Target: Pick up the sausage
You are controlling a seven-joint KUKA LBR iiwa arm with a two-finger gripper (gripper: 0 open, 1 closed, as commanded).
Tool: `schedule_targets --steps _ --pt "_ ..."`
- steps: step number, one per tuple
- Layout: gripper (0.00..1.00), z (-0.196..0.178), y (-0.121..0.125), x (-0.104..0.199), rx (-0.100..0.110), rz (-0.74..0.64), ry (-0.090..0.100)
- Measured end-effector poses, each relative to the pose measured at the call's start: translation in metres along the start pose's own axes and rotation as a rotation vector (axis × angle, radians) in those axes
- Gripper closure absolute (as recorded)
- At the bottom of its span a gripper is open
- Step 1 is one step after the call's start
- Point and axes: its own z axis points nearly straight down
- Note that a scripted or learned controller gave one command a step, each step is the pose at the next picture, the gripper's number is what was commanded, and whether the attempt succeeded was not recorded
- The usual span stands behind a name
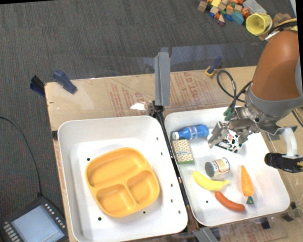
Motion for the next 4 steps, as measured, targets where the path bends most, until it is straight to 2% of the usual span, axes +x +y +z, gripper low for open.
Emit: schedule_targets --steps 1,2,3,4 --pt "0.00 0.145 -0.013 -0.054 0.000 -0.140 0.002" --pt "0.00 0.163 -0.076 -0.020 -0.001 -0.327 0.002" --pt "1.00 0.158 -0.077 -0.023 0.005 -0.317 0.005" --pt "1.00 -0.038 -0.014 -0.097 -0.003 -0.267 -0.001"
